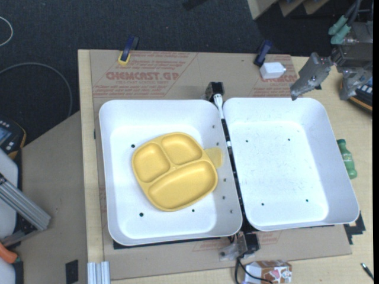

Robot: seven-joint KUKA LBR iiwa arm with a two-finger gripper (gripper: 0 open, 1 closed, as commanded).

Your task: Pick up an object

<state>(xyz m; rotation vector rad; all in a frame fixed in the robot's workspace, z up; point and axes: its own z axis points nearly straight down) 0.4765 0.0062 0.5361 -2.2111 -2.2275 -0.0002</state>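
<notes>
From the overhead camera I see the yellow three-compartment plastic plate point(174, 170) lying flat in the left white bin point(112, 158), a little toward that bin's near edge, its right rim close to the wall shared with the right white bin point(331, 158). A small yellow tab point(214, 156) pokes out from the plate toward that shared wall.

The two-finger gripper point(307, 81) hangs above the far right corner of the right bin, well apart from the plate; I cannot tell from here how it is set.

My worry is the grasp itself: the plate is wide, shallow and smooth, so I judge a pinch from above could slide off the rim or tip the plate (the rim near the shared wall leaves little room beside it).

The plate's long axis runs diagonally, from the left bin's far-left side toward its near-right corner, with the large compartment facing the near edge.
</notes>
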